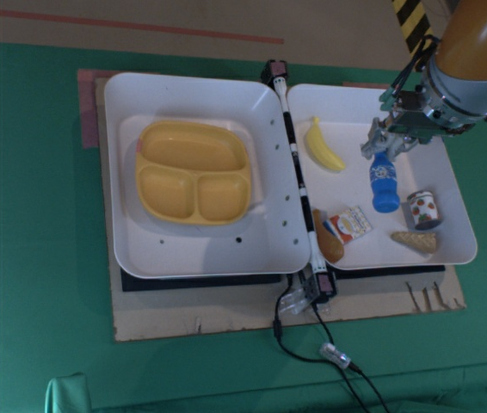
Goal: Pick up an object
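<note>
Robot arm reaches for a bottle in the right-hand bin

The gripper [387,144] hangs over the blue bottle's [384,182] cap, apparently lining up; its grip cannot be told. A banana [323,145] lies nearby.

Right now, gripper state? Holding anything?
Gripper: at the top of the blue bottle in the right bin; open or shut cannot be told, no confirmed hold.

The gripper [385,144] sits directly over the cap of a blue bottle [384,181] in the right bin [459,222], near a banana [322,145], can [422,209], and snack packet [350,224]. A yellow divided tray [194,171] fills the left bin [192,93].
</note>
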